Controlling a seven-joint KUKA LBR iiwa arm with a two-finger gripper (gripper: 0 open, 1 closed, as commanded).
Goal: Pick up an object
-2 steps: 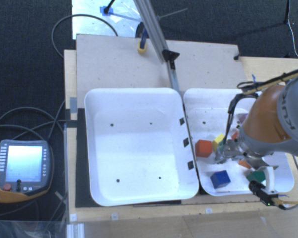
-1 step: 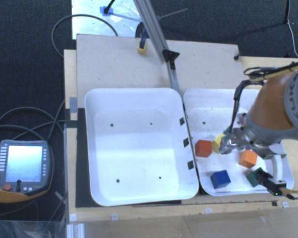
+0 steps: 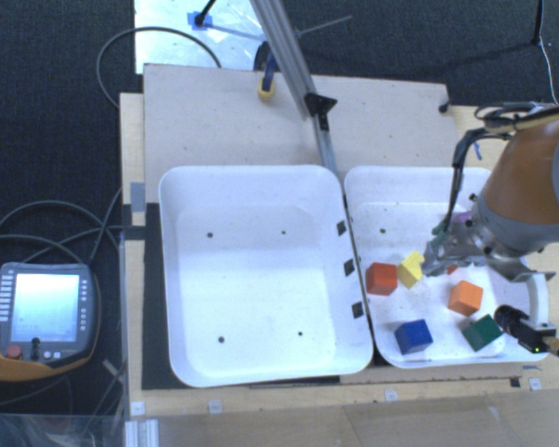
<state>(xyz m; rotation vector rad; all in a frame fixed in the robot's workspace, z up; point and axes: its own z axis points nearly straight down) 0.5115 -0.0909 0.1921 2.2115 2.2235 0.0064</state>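
Observation:
The right bin (image 3: 391,186) holds several blocks: a red-orange block (image 3: 382,278), a small yellow block (image 3: 411,269), an orange block (image 3: 466,298), a blue block (image 3: 414,335) and a dark green block (image 3: 484,331). My gripper (image 3: 444,260) hangs low in this bin, just right of the yellow block and up-left of the orange one. A bit of red shows right beside the fingertips. The arm's orange band and wrist cover the bin's right part.
The left bin (image 3: 182,194) lies beside the right one, with black clips along the shared wall. A slanted metal rod (image 3: 284,40) crosses the back board. A teach pendant (image 3: 37,319) lies on the floor at the left.

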